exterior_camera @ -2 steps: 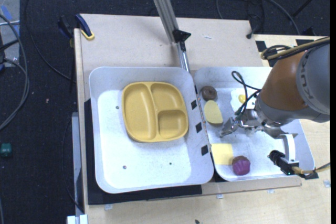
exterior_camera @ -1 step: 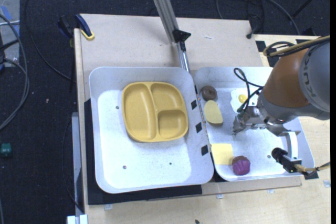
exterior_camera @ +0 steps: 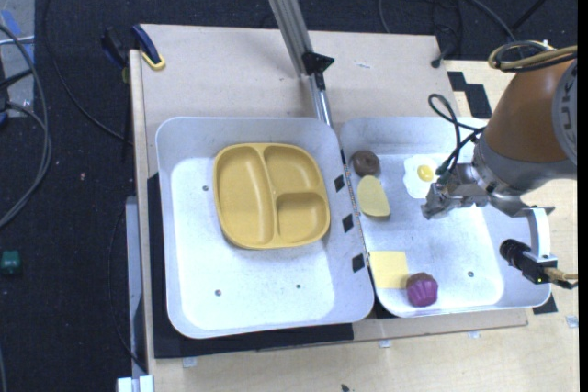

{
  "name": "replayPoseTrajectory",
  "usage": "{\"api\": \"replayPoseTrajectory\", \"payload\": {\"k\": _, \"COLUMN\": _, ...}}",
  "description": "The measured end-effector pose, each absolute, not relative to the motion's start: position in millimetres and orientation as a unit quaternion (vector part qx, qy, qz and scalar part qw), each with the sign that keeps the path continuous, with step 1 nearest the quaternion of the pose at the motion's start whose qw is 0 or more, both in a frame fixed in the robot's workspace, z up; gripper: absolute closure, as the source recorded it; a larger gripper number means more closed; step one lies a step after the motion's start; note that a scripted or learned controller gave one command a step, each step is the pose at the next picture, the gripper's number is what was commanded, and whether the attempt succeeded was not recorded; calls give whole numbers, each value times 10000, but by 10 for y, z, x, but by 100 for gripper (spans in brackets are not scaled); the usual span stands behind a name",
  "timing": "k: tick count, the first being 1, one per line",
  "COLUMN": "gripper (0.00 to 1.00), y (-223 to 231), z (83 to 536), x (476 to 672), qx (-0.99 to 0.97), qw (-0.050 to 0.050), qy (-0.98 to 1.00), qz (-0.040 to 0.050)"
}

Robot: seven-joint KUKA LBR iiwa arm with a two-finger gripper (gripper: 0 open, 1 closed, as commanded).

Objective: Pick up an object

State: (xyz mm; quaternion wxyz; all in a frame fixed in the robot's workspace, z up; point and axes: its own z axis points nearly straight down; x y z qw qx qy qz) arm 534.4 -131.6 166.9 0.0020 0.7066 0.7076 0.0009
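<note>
Listing from the left: the left bin (exterior_camera: 188, 289) carries a yellow divided plate (exterior_camera: 272, 195), three compartments, lying flat toward the bin's upper middle.

Right bin (exterior_camera: 478, 285), contents in order:
- brown doughnut-like piece (exterior_camera: 367, 163), near the upper left corner.
- pale yellow oval slice (exterior_camera: 374, 196), just below the brown piece, long axis running up and down the view.
- yellow square slice (exterior_camera: 389, 269), flat, near the lower left corner.
- purple lumpy piece (exterior_camera: 422, 289), just right of and below the square slice, close to the near rim.
- fried-egg piece (exterior_camera: 421, 175), white with a yellow centre, in the upper middle of the bin.

Gripper (exterior_camera: 434, 205): reaches in from the right on the grey arm with its orange band, low over the bin's middle. Finger state: cannot tell; the tip is dark and small against the bin floor, and no item is seen in its grasp.

Governing relation, as a judgement: the fried-egg piece lies closest, just up and left of the gripper tip, nearly touching it in the view. The oval slice lies further left, with its long axis across the line of approach. The purple piece and square slice sit well below and left.
</note>
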Motion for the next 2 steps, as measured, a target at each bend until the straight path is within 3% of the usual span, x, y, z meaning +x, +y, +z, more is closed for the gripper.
{"api": "replayPoseTrajectory", "payload": {"k": 1, "gripper": 100, "y": -1316, "z": 2188, "x": 5352, "qx": 7062, "qw": 15, "qy": 7080, "qz": 7}}
{"api": "replayPoseTrajectory", "payload": {"k": 2, "gripper": 100, "y": -771, "z": 2111, "x": 5278, "qx": 7045, "qw": -11, "qy": 7097, "qz": 0}}
